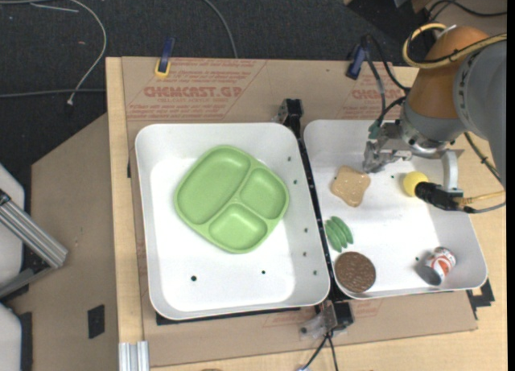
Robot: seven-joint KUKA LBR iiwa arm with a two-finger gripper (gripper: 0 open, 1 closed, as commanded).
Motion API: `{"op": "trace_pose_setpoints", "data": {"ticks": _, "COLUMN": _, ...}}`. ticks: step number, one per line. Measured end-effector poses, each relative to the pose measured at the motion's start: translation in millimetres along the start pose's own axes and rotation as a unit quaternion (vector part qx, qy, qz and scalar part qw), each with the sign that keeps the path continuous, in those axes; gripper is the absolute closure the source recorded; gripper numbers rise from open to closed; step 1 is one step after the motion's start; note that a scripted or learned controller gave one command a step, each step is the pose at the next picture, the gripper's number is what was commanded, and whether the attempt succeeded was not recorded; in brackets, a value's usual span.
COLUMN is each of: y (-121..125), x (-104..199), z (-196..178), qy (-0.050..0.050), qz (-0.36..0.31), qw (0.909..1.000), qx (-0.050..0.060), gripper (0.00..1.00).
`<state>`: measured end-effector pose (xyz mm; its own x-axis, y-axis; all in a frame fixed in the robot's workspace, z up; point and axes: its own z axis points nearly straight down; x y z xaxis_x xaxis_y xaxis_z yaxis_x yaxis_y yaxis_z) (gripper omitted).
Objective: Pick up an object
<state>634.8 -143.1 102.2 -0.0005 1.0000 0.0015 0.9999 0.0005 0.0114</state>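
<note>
Brown disc at near rim, end effector just above tan bread slice — no clear long axis

- The arm reaches in from the right, its tool low over the right bin, just above the tan bread slice.
- A yellow piece, a green leafy item, a brown round disc and a small red-and-white item also lie in that bin.
- The left bin holds a green divided plate.
- Both bins sit on the cardboard-covered surface.

Green divided plate smooth matt plastic; white bins glossy plastic; bench matt cardboard.
</note>
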Motion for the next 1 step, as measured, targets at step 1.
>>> {"op": "trace_pose_setpoints", "data": {"ticks": 1, "y": 2.7, "x": 0.2, "z": -65.5, "qy": -0.002, "qz": 0.0, "qw": 1.0, "qx": 0.002, "gripper": 1.0}}
